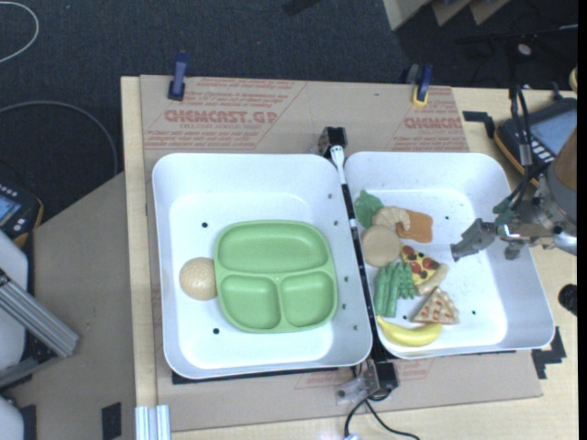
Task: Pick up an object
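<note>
My gripper (487, 246) hangs over the right side of the right bin (523, 324), open with nothing between its fingers. It stands to the right of a pile of toy food. The pile holds a green leafy piece (367, 208), a tan bread piece with an orange patch (406, 223), a round beige disc (379, 246), green beans (393, 287), two pizza slices (427, 266) (437, 309) and a yellow banana (407, 334). The nearest pizza slice lies a short way left of the gripper, apart from it.
The left bin (174, 246) holds a green divided plate (275, 275) with a beige round bun (198, 279) beside it on the left. A black strip (348, 227) runs between the two bins. Bare white floor shows under and right of the gripper.
</note>
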